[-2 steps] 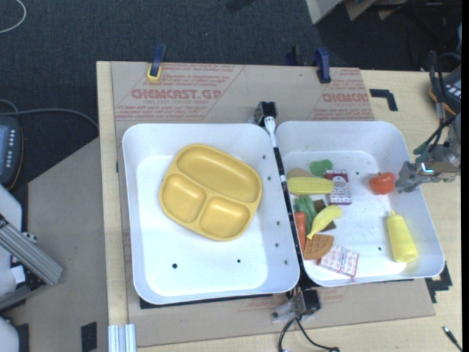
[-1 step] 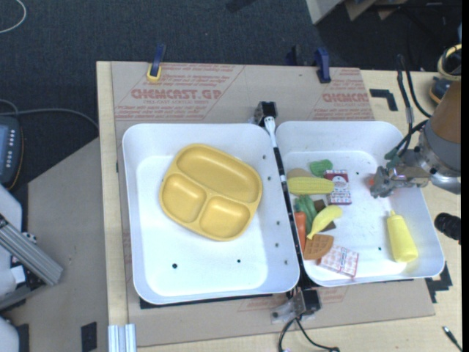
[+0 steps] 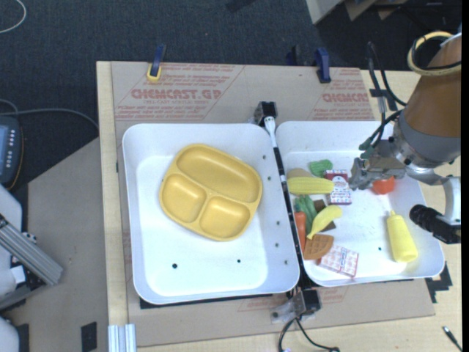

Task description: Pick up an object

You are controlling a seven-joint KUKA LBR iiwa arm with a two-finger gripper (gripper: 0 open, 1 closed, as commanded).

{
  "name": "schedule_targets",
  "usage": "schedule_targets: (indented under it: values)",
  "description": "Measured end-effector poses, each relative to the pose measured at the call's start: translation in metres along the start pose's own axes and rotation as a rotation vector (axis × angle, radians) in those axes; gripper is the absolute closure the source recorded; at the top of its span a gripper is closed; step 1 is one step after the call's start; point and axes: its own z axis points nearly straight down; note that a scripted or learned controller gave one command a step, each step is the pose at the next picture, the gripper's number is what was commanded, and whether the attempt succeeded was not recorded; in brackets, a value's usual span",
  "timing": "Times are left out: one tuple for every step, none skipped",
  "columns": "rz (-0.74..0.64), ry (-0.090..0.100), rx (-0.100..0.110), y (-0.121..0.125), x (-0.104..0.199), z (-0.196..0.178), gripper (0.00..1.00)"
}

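The right bin (image 3: 366,134) holds several small items. Among them are a corn cob (image 3: 309,185), a green piece (image 3: 320,169), a red-and-white box (image 3: 339,188), a red-orange item (image 3: 384,186), a banana (image 3: 326,217), a carrot (image 3: 300,229), a brown slice (image 3: 318,247), a red-patterned packet (image 3: 339,261) and a yellow bottle (image 3: 401,237). My gripper (image 3: 364,173) is low over the bin's middle. It sits between the red-and-white box and the red-orange item. I see nothing held in it.
In the left bin (image 3: 139,196) lies a yellow divided plate (image 3: 211,191). The arm's grey body and orange band (image 3: 438,101) overhang the right bin's far right corner. A black part (image 3: 434,222) juts out at the right rim. Clamps sit along the bench's back edge.
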Motion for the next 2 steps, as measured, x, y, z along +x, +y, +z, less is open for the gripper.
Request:
schedule_targets:
  values:
    - [0.001,0.002,0.007,-0.005,0.049,0.016,1.0]
    - [0.004,-0.001,0.0,-0.001,0.057,0.001,1.0]
